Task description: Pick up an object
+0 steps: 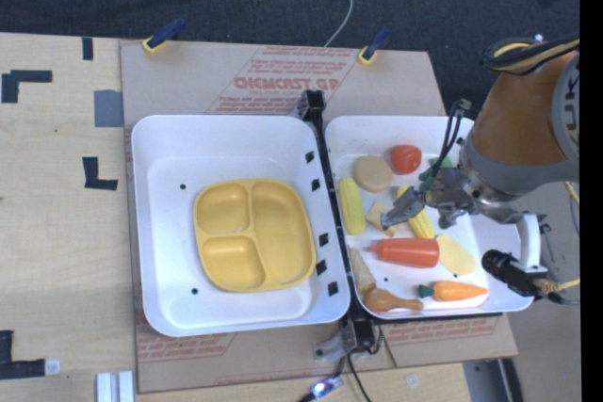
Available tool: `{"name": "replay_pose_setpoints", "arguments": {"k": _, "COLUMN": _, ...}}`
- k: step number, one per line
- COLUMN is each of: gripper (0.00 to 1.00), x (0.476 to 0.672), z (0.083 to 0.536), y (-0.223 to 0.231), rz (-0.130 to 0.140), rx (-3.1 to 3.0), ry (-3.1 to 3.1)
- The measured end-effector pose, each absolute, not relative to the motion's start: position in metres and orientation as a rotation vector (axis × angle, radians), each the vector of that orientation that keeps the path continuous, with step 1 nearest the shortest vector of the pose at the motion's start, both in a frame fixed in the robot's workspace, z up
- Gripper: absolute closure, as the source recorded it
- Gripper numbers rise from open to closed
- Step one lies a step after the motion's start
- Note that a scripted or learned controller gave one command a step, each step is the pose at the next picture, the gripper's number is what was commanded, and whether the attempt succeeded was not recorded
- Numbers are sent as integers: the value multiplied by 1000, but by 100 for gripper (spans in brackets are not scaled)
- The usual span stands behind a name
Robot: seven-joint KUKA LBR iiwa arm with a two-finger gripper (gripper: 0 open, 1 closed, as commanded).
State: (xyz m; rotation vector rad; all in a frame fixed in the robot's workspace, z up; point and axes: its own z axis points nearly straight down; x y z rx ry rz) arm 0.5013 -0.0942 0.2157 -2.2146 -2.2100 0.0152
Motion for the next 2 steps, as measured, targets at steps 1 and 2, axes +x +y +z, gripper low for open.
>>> {"name": "replay_pose_setpoints", "arguments": {"k": 1, "gripper": 0, "x": 504, "z": 222, "y": -94, "rz": 2, "rx": -2219, "ry": -2221}}
{"name": "replay_pose_setpoints", "arguments": {"k": 2, "gripper": 0, "x": 495, "z": 175, "y": -95, "rz": 7, "rx": -2217, "ry": -2217}}
